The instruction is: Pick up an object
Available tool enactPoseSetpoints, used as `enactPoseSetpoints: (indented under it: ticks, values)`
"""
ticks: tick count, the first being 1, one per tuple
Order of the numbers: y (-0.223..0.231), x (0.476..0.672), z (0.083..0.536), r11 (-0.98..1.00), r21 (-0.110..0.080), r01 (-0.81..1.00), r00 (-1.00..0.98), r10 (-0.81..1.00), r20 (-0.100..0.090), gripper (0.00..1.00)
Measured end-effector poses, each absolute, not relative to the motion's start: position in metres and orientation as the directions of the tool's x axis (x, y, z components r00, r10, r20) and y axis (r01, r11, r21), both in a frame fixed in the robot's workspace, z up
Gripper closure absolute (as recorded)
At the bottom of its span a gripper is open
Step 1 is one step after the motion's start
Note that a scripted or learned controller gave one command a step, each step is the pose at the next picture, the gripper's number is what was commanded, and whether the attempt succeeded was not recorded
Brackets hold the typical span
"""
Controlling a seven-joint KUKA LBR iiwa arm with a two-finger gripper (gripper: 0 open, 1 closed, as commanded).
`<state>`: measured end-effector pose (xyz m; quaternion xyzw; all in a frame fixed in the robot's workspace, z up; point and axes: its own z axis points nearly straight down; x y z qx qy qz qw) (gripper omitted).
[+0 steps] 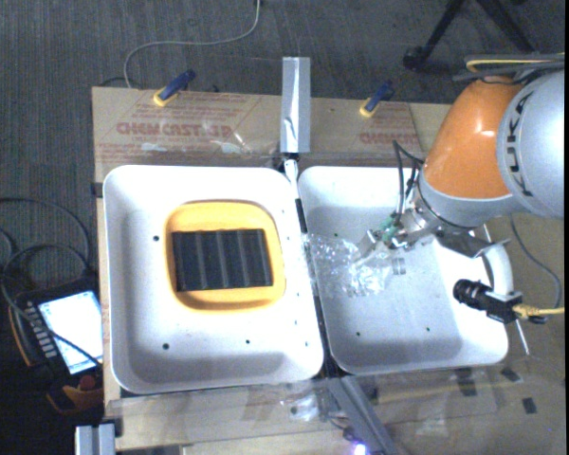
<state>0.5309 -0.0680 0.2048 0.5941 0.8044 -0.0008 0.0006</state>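
Currently the arm (498,150) reaches in over the right bin (474,344), gripper (391,235) low at the edge of a crumpled clear plastic wrapper (346,262) lying in that bin's left half, near the divider. Can't tell the claw's state from this angle. Left bin (133,349) holds a yellow tray with a black ribbed insert (223,257), centred.
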Motion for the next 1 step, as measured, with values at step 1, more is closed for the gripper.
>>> enactPoseSetpoints:
  ticks: [1]
  values:
    - [-0.0675, 0.5315, 0.2134, 0.295, -0.001, 0.956, -0.295, 0.956, -0.002, 1.0]
